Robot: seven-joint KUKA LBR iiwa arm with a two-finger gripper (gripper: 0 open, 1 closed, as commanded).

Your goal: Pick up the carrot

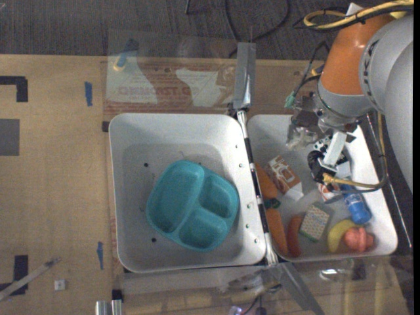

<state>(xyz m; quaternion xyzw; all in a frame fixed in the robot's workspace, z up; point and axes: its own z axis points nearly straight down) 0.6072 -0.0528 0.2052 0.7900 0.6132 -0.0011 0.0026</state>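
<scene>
The carrot (277, 231) is orange with a small green top. It lies lengthwise against the left wall of the right bin (387, 241), near the front corner. Another orange piece (266, 182) lies just beyond it along the same wall. My gripper (307, 138) hangs over the back half of the right bin, well behind and to the right of the carrot, and nothing shows in its grasp. The grey arm with its orange band (351, 51) comes in from the upper right.
The right bin also holds a small printed box (284, 172), a reddish sausage (294, 235), a cracker box (315, 222), a banana (338, 235), a pink fruit (359, 239) and a blue bottle (356, 207). The left bin (131, 143) holds a teal divided plate (191, 204).
</scene>
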